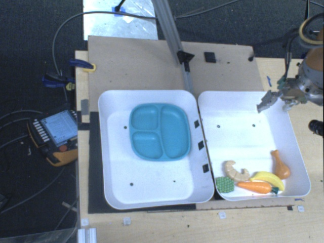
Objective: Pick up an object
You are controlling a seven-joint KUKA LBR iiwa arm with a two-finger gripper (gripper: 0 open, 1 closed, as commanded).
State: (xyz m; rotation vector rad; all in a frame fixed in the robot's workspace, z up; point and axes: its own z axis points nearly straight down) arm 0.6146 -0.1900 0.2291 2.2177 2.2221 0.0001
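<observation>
My gripper [277, 102] hangs over the far right edge of the right bin [243, 130], its two grey fingers spread apart and nothing between them. Well below it, in that bin's near right corner, lie several toy foods: a brown drumstick [280, 165], a yellow banana [268, 178], an orange carrot [254, 187], a beige peanut-like piece [235, 171] and a small green textured piece [225, 185]. They are bunched together, some touching.
The left bin [116, 181] holds a blue divided plate [160, 131]. A grey pole [169, 27] slants across the bench behind the bins. Clamps [76, 67] and a handheld device [53, 133] sit off the bench's left side.
</observation>
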